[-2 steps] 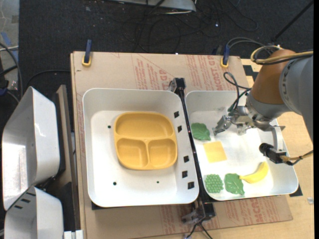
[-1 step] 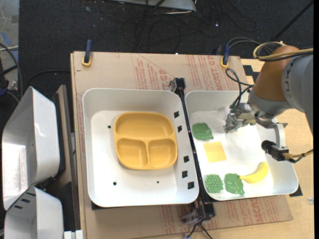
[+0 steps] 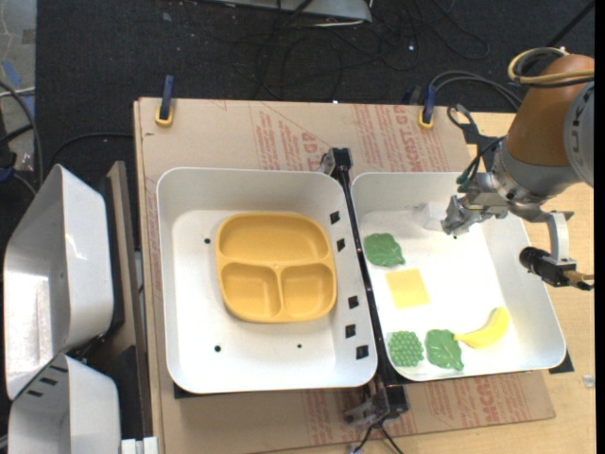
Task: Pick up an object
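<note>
The pincer hangs over the right bin near its 12 o'clock rim, and whether it is open or closed I cannot tell. In that bin lie a green leaf piece at 9 o'clock, a yellow square at centre, and a green round piece, another green piece and a banana toward 6 o'clock. The left bin holds a yellow divided plate.

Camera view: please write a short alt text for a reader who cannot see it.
A grey and orange robot arm holds its end effector over the right white bin, which contains three green toy foods, a yellow square and a banana. The left white bin holds a yellow divided plate.
</note>
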### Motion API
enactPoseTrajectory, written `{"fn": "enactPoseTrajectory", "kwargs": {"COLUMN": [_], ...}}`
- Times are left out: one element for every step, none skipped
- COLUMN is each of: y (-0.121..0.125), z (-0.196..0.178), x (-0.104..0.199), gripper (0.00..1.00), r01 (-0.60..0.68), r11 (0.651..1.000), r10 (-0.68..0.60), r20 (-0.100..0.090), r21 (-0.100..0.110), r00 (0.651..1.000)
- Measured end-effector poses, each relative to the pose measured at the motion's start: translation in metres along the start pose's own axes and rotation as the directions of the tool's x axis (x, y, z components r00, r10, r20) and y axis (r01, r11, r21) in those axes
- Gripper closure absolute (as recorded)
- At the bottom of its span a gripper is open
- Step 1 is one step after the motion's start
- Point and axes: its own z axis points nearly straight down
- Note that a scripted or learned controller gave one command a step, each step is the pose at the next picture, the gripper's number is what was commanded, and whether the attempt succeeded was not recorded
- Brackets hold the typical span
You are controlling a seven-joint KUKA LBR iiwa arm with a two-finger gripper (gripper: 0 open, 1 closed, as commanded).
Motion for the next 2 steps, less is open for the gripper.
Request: {"fn": "enactPoseTrajectory", "kwargs": {"y": [-0.001,0.0], "z": [-0.057,-0.082], "x": [-0.01,-0.01], "gripper": [1.0,1.0], "r01": [0.0,0.004], "r11": [1.0,1.0], "r10": [0.0,-0.004], "r20": [0.001,-0.001], "r21": [0.0,0.002], "r00": [1.0,1.0]}}
